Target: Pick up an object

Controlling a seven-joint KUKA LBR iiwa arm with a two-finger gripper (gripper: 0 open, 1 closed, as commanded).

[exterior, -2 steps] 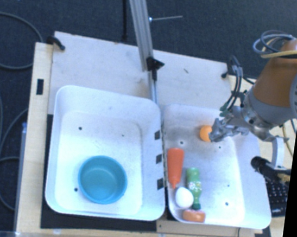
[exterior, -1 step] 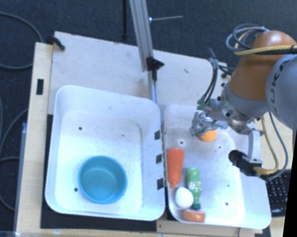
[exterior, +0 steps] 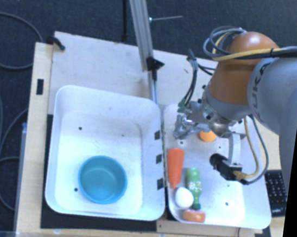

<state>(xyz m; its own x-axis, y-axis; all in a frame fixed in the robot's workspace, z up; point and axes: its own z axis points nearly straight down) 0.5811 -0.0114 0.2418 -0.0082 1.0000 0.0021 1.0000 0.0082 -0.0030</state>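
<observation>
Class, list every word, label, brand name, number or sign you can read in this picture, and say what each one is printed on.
No text can be read for certain.
Grey arm: dark letters run down its casing near the orange band, cut off and too blurred to read.
Green bottle: a pale label patch, too small to read.
Keyboard: key markings too small to read.
Blue bowl, carrot, white egg: no markings visible.

Bench (exterior: 101, 65) w/ two white bins (exterior: 70, 131)
</observation>
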